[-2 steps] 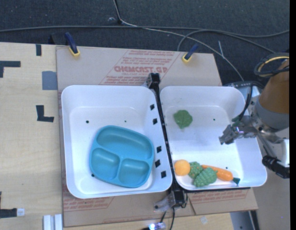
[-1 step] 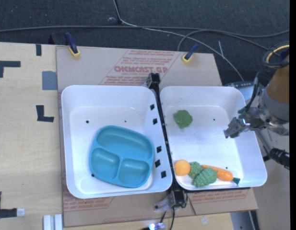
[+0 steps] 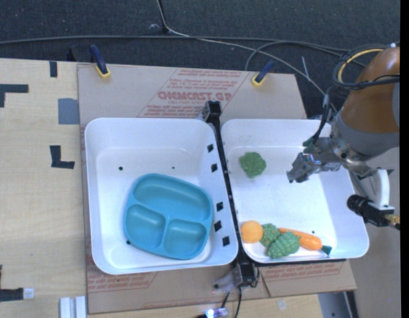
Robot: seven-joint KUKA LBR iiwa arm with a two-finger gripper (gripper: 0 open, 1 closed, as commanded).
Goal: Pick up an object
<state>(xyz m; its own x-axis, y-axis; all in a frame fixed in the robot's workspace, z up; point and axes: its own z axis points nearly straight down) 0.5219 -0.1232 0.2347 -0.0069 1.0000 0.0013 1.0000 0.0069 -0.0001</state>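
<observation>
My two-finger gripper (image 3: 302,171) hangs empty, finger gap unclear. I'd centre over the green plastic broccoli floret (image 3: 252,164), left, then descend.

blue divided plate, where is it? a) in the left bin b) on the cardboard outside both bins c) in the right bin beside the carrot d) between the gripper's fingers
a: the blue divided plate lies flat on the floor of the left bin, while the carrot and the gripper are over in the right bin.
</observation>
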